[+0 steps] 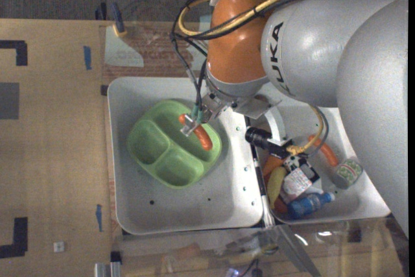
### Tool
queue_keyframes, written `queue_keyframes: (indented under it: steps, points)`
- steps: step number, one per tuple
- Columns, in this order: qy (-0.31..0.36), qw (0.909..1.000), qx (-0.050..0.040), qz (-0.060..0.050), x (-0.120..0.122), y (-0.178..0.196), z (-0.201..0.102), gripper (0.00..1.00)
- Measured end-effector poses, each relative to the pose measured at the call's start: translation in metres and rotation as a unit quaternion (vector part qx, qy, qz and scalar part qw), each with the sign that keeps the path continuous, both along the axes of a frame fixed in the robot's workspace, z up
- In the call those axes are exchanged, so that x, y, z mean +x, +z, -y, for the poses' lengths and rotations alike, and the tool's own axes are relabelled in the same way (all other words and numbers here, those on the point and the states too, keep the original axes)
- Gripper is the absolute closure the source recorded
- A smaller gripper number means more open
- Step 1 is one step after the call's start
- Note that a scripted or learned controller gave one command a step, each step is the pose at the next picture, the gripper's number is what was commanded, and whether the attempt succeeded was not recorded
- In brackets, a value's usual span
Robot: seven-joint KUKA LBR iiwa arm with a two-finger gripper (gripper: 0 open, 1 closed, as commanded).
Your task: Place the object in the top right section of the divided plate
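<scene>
A: Start at the near edge of the tabletop. What lies closest to us?

B: The white bin that carries the green divided plate, with bare bin floor on the near side of the plate. In the neighbouring bin, to the right of the plate, sits a jumble: a blue bottle, a yellow piece and a small clear jar.

A: And the task's thing?

B: An orange object, short and sausage-shaped, lying in the plate's section on the arm's side. The hand is right at its upper end, touching or nearly so. Whether it is clenched on the object or released, I cannot tell; the tip is too small and the wrist crowds it.

A: How would it handle?

B: Light, I judge, likely a plastic toy: stiff enough, smooth, rounded, so prone to roll or slip. Taking it across the middle of its length would be safest; an end grip could let it pivot.

A: Farthest off?

B: Beyond the plate, the arm's orange band with its cables.
</scene>
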State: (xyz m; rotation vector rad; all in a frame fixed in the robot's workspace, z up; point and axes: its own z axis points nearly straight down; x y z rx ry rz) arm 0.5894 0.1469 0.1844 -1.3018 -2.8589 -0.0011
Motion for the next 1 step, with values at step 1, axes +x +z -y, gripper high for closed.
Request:
queue_keyframes:
  steps: [1]
  points:
    - [-0.001,1.0,0.0,0.0,0.0002,0.0,0.0007,0.0]
